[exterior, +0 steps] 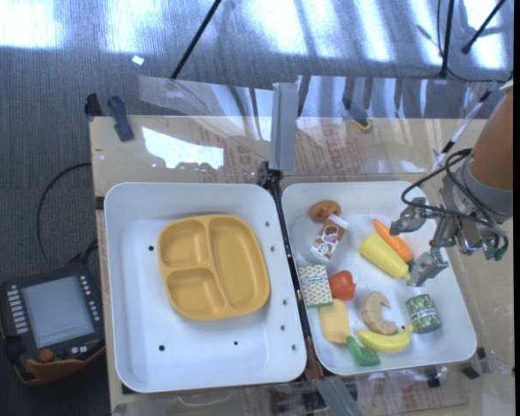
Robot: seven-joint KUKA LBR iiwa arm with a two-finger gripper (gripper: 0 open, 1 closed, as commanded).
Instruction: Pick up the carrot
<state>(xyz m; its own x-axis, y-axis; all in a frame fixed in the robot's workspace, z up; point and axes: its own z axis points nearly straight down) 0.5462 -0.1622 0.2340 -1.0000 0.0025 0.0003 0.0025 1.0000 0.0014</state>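
Leftmost, on the floor beside the bench, I see the teach pendant [54, 321] with its grey screen; next comes the left bin [130, 319], where a yellow divided plate [213, 265] with three compartments lies a little left of centre. Moving across the divider, the right bin [464, 332] is crowded along its middle: a brown round toy [325, 209] at the top, a small carton [328, 239] tilted just below it, a green-edged packet [314, 285] lower down, and a red tomato-like piece [342, 284] just beside that; below them a pale yellow block [334, 321] and a green piece [361, 352], then a croissant [379, 312] and a banana [383, 340] along the bottom, with a small can [423, 313] standing to the right. Further up, the carrot [393, 239] lies slantwise, touching the upper side of a yellow corn-like piece [383, 256]. Over the bin's right side I have the gripper [419, 245]; its fingers are spread wide apart, one tip just right of the carrot's upper end and the other near the corn's lower end; nothing sits between them, and I cannot tell whether either tip touches the carrot.
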